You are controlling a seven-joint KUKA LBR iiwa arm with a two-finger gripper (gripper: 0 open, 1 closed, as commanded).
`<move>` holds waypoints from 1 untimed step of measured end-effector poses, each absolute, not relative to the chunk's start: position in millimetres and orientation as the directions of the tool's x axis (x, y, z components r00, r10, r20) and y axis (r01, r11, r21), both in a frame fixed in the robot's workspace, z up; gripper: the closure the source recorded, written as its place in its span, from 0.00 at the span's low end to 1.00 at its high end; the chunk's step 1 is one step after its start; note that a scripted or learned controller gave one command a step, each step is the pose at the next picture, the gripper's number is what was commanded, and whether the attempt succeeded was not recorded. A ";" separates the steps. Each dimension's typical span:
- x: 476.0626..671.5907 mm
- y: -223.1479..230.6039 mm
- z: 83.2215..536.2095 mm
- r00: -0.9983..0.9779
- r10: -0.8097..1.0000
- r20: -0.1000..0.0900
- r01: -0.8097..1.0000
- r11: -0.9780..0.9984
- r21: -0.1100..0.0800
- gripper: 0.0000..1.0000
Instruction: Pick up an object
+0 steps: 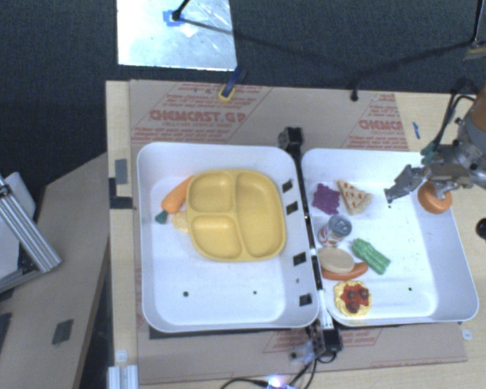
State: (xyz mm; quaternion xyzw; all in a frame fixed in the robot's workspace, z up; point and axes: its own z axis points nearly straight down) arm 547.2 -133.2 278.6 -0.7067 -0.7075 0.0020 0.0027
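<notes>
1. The table [186,112] fills the middle of the frame, with printed cardboard under 2 white bins.
2. The left bin [158,298] sits left of centre; the right bin [454,298] touches it along the middle divider.
3. A yellow divided plate [231,215] with 3 compartments lies in the upper half of the left bin.
4. The arm [482,124] enters at the upper right of the frame, and its gripper [401,186] hangs over the upper right part of the right bin, fingers parted with nothing between them.
5. An orange carrot [175,195] lies against the plate's upper left edge.
6. In the right bin, near its left wall (a loose cluster running top to bottom): a purple piece [326,195], a pizza slice [354,195], a small can [335,230], a green vegetable [371,255], a bun [336,259] just above a hot dog [346,272], and a small pizza [352,297] at the lower edge.
7. An orange round object [434,199] lies at the right bin's upper right, just beside the gripper.
</notes>
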 end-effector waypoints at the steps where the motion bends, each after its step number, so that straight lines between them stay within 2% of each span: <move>1: 548.9 -133.2 282.8 -0.003 1.000 0.000 1.000 0.003 0.002 0.00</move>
